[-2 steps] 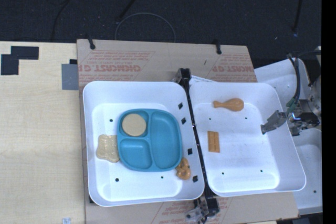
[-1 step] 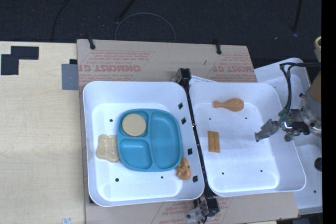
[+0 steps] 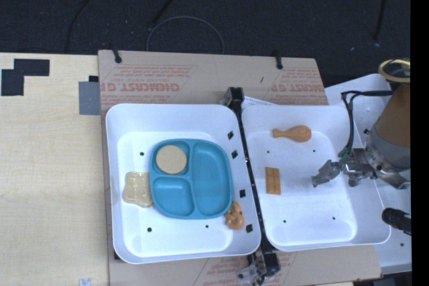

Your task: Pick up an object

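My gripper point(image 3: 328, 174) hangs over the right side of the right bin point(image 3: 301, 238), with nothing visibly held in it. To its left, a small orange-brown block point(image 3: 272, 180) lies on the bin floor, well apart from the gripper. A tan drumstick-shaped piece point(image 3: 292, 134) lies near the bin's far wall. In the left bin point(image 3: 127, 238) sits a blue divided plate point(image 3: 201, 184) with a round tan disc point(image 3: 170, 159) in its upper left compartment.
A pale yellow piece point(image 3: 137, 189) rests against the plate's left edge, and a small orange-brown lump point(image 3: 233, 216) lies at its lower right corner. A black divider point(image 3: 242, 164) runs between the bins. Cables point(image 3: 348, 124) hang by the arm on the right.
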`<state>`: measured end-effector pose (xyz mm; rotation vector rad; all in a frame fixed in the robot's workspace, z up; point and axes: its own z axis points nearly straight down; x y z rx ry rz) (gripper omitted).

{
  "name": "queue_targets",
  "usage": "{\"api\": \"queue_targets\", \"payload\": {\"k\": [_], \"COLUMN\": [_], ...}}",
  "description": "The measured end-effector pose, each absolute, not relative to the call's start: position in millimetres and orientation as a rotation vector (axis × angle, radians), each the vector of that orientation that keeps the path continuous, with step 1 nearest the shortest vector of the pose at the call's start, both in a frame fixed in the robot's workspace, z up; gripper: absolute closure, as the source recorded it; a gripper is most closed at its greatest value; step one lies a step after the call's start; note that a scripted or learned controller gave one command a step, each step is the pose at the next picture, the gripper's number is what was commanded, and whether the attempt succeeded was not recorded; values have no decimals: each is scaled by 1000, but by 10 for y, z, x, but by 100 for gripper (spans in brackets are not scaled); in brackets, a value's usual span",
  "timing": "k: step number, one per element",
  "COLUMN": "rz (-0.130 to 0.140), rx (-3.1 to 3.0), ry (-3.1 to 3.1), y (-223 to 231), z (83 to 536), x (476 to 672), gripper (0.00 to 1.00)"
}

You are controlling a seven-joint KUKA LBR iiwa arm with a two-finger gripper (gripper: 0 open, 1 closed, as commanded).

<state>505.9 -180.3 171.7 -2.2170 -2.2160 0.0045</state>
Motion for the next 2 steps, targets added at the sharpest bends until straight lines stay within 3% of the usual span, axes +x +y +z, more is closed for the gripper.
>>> {"api": "queue_targets", "payload": {"k": [1, 2], "rz": [5, 3], "rx": [-2217, -2224], "ry": [-2215, -2213], "y": [-1778, -1793], "z": [1276, 1401], "x": [5012, 5021], "gripper": [0, 100]}}
